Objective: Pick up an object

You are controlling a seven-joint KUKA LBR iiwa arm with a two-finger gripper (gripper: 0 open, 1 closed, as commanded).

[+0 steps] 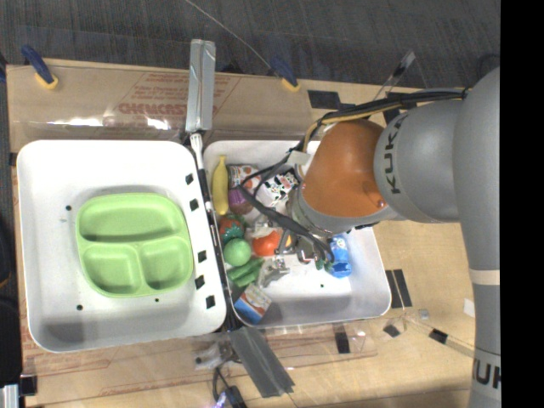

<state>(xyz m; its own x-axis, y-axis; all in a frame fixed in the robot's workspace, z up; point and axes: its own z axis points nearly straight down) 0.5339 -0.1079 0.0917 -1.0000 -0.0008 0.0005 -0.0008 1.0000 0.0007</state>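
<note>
Clutter filled the right bin (365,291) along its left wall: a small can (252,303) at the near edge, then a green pepper (242,270), a green ball (237,251), a red-orange ball (265,243) and a banana (220,184) farthest back. The bin's near right floor lay bare. The left bin (42,228) held a green tray (133,243). The arm (425,164) reached over the right bin, its gripper (293,253) low beside the red-orange ball and a blue object (339,257); the finger state could not be told.

You see a lime-green tray (132,253) in the left white bin (34,228); in the right bin (370,291), a yellow banana (220,185), orange ball (265,244) and blue bottle (340,258).
</note>
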